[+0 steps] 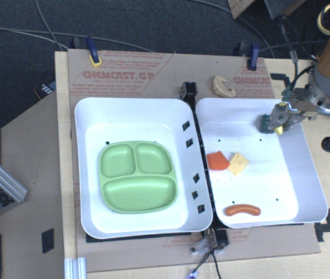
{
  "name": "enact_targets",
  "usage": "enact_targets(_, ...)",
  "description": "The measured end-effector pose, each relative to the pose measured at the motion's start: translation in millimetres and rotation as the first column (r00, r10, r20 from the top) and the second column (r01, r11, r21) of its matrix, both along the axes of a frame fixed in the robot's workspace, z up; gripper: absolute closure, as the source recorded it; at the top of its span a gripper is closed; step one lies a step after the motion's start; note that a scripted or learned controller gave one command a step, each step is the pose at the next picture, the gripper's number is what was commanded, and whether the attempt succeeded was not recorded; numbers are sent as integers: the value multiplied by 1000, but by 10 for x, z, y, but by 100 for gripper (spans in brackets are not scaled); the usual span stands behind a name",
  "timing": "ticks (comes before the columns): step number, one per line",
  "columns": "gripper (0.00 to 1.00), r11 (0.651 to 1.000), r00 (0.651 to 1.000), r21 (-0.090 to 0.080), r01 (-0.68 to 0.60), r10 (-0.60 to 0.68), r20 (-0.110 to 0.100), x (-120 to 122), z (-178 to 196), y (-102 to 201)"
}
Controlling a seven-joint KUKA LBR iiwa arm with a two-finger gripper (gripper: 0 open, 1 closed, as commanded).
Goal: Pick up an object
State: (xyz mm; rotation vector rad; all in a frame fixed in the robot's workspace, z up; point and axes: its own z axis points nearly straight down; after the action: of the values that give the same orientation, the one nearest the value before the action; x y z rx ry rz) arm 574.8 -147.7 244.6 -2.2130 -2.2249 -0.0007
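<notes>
Space is widest in the middle of the right bin, where the white floor is bare between the objects and the far wall. The gripper hangs low at the far right part of this bin, close to its upper rim, and the arm comes in over the right edge. Something small, dark green with a yellow tip, shows at the fingers, perhaps held, but the view is too small there and I cannot tell if the fingers are closed on it.

An orange block and a pale yellow wedge lie touching near the divider. A smooth reddish sausage lies alone by the near rim. In the left bin a light green tray with three compartments takes most of the floor. A beige curved piece rests on the cardboard beyond the bins.
</notes>
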Motion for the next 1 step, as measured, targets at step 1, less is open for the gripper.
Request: enact_targets(1,100,1000,1000,0,-1,1,2,83,44,567)
